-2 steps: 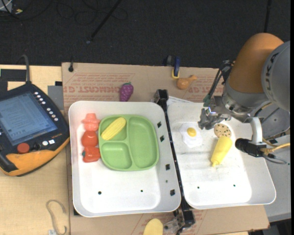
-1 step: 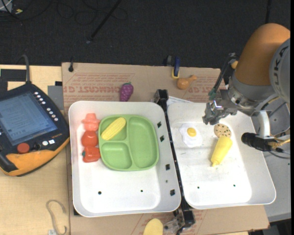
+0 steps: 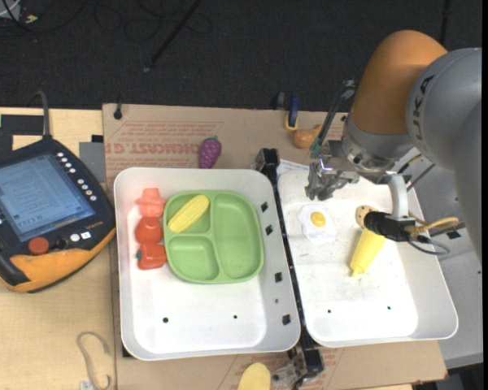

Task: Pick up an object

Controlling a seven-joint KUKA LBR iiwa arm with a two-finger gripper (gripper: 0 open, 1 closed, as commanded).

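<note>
So the grey arm with the orange band (image 3: pixel 398 80) comes in from the right and hangs its two-finger gripper (image 3: pixel 324 187) low over the back of the right white bin (image 3: pixel 439 319). Can't tell how far apart the jaws are, and nothing's visibly between them. Just in front of it lies a fried egg toy (image 3: pixel 315 218). Off to its right, a yellow squeeze bottle (image 3: pixel 366 250) lies flat, long axis slanted, cap end pointing toward the near-left.
</note>
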